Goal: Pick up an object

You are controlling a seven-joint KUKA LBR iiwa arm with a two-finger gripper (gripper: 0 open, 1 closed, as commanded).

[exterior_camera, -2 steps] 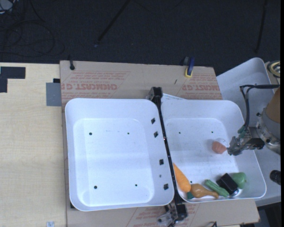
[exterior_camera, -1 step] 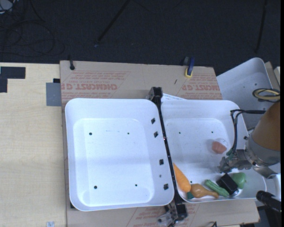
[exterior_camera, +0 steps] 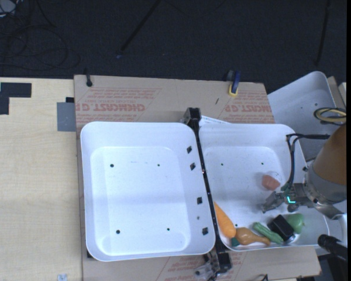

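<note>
Camera view shows the gripper (exterior_camera: 273, 202) spread and holding nothing, above the right bin (exterior_camera: 245, 142); closing here risks missing the pink piece (exterior_camera: 270, 182).

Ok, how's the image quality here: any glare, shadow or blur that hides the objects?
Camera view: soft overall. The left bin is bright white with a faint bluish shadow on its floor, no hard glare. The gripper and the orange carrot-like piece are blurry but readable; the background above the bench is dark.
</note>
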